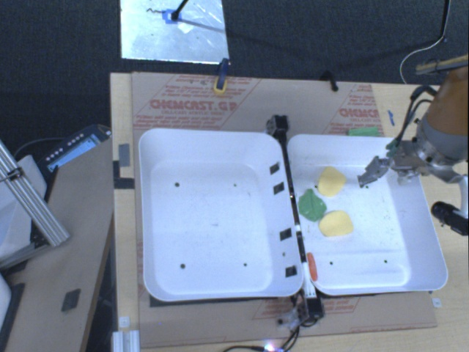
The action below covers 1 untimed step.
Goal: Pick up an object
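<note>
In the right bin (410,270) lie three soft things close together: a yellow piece (331,181) at the top, a green leaf-shaped piece (312,205) to its lower left, and another yellow piece (336,224) below. My gripper (371,172) hangs over the right bin's upper part, just right of the upper yellow piece, and nothing shows between its fingers. The arm comes in from the right edge.
The left bin (157,218) stands beside the right one, with black clips along the divider (288,211). A small orange thing (312,266) lies at the right bin's lower left edge. A green patch (364,131) sits on the cardboard behind the right bin.
</note>
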{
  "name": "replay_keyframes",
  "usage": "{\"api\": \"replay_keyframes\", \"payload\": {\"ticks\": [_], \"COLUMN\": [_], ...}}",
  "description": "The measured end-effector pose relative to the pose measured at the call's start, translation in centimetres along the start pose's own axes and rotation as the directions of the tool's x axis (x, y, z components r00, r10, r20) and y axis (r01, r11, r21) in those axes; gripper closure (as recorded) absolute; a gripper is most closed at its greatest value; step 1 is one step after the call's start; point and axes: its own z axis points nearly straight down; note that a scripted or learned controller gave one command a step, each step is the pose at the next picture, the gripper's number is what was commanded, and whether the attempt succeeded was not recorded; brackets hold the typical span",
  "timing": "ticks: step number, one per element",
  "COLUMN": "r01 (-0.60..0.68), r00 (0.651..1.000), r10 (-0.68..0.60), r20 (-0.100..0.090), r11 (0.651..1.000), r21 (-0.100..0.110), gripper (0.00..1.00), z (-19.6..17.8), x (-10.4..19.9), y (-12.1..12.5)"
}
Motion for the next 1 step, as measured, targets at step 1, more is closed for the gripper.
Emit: {"api": "replay_keyframes", "payload": {"ticks": [1], "r01": [0.000], "r00": [1.000], "r10": [0.000], "r20": [-0.004], "r11": [1.000], "r21": [0.010], "gripper": [0.00], "z": [9.89], "x": [3.43], "y": [-2.82]}}
